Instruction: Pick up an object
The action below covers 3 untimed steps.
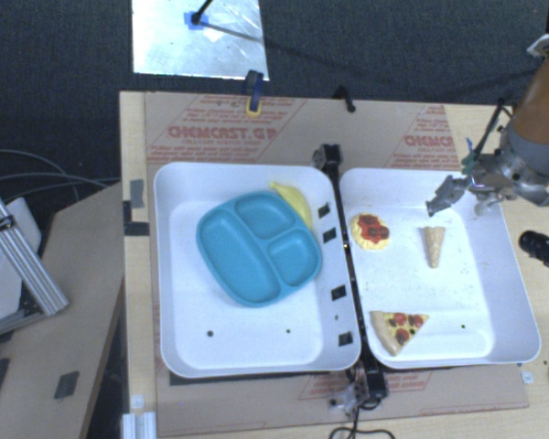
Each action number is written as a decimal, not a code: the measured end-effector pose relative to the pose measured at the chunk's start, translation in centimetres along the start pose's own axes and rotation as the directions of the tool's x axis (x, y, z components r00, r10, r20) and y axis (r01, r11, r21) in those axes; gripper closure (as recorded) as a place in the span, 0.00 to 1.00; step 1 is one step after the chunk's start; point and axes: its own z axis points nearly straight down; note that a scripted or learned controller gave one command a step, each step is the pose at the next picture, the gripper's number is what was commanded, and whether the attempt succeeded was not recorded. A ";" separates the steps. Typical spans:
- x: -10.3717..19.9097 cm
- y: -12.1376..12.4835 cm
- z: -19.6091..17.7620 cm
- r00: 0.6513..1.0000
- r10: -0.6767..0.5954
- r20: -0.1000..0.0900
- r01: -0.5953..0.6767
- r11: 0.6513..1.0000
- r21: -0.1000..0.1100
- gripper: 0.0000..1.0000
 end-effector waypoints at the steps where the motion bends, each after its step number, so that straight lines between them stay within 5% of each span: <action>1: 3.3 5.2 0.9 1.000 -0.004 0.000 0.004 1.000 -0.005 0.00; 2: 17.3 7.3 4.0 1.000 -0.010 -0.002 0.010 1.000 -0.003 0.00; 3: 16.6 7.3 2.8 1.000 -0.003 -0.001 0.003 1.000 -0.004 1.00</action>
